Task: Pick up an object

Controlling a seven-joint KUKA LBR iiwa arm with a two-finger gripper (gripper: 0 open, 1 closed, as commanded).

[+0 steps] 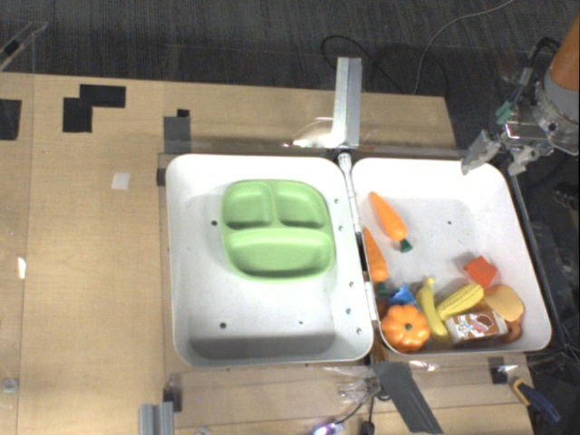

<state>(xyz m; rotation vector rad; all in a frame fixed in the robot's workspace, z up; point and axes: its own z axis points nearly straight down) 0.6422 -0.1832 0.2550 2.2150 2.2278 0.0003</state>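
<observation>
- Hovering at the right bin's (507, 184) far right corner: the tool (497, 152), fingers apart, nothing between them.
- Right bin holds two carrots (388, 217) (one leans on the divider), a pumpkin (405, 327), corn (459, 298), a banana (432, 308), a red block (480, 271) and a bottle (478, 325).
- Left bin (195, 270): a green divided plate (275, 227).
- Both bins sit on the table (82, 288).

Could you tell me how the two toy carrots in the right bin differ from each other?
The upper carrot lies apart on bare bin floor; the lower carrot lies against the bin's left wall.

The upper carrot's green top points down-right, clear of the pile; the lower carrot's bottom end runs into the toy pile beside the pumpkin.

Both are orange and lie tilted alike.
</observation>
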